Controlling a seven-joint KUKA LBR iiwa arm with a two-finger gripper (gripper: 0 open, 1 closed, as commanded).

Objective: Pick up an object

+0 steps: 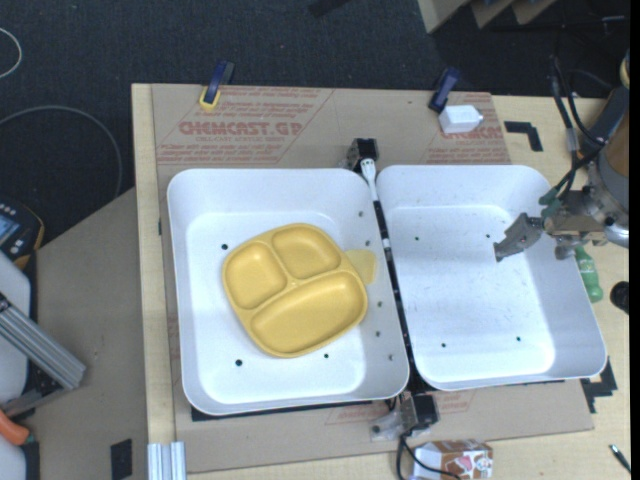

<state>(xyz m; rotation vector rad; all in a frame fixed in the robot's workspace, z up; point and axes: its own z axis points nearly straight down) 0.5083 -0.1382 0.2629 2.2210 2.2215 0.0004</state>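
Camera view shows the yellow divided plate (pixel 294 290) lying in the left bin (pixel 190 258), well apart from the gripper (pixel 512 243), released over the right bin (pixel 470 358).

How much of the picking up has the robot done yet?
Nothing looks picked up yet. The yellow divided plate lies flat in the left bin. Right now the gripper hangs over the right bin, near its right side, away from the plate, with nothing seen between its fingers. Left to do: reach a thing, close on it and lift it.
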